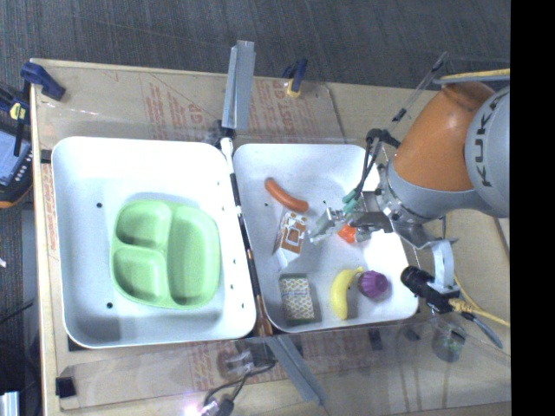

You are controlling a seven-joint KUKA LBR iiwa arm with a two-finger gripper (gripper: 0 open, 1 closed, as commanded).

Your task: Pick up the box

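Observation:
A small white and orange box (293,233) lies tilted in the middle of the right bin (260,159). My gripper (324,224) hangs low over that bin, just right of the box and close to its edge. Nothing shows held in it. The grey arm with its orange band (442,146) reaches in from the right and covers the bin's right side.
In the right bin lie a sausage (286,194), a small orange piece (348,232), a patterned flat packet (297,297), a banana (344,293) and a purple item (375,284). The left bin (78,163) holds a green divided plate (166,253).

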